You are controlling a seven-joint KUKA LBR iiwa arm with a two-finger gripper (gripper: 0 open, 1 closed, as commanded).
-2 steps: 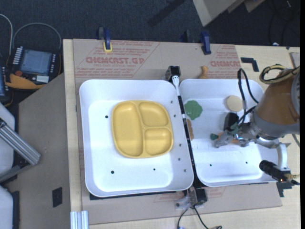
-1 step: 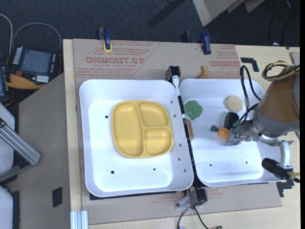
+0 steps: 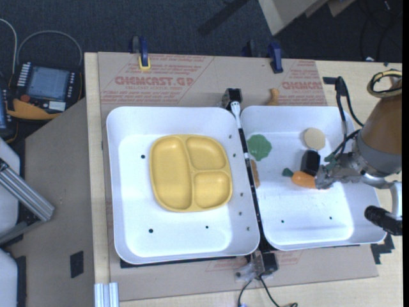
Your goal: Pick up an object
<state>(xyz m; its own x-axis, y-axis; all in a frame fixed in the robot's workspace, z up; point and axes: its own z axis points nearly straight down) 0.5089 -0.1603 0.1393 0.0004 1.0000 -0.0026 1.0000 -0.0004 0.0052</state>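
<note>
Dark carpet lies all around the bench (image 3: 192,75), and on the bench we see two white bins side by side. Our marker for this scene is the little orange carrot (image 3: 302,179), which lies in the right bin (image 3: 307,230). It is the thing we think the arm is going for. The gripper (image 3: 324,179) sits low at the carrot's right end, so close that the two seem to touch. We cannot tell if the gripper is open or closed, and we cannot see if it has the carrot. A green piece (image 3: 259,146) lies up and to the left of the carrot. A round beige thing (image 3: 314,137) lies above the carrot. Well to the left of the carrot, in the other bin (image 3: 128,222), rests a yellow plate (image 3: 190,171) with three parts. We think a few things could go wrong. The carrot looks smooth and thin, so it may slip out or roll away when squeezed at its end. A push from the side could slide it toward the green piece instead of lifting it.
</note>
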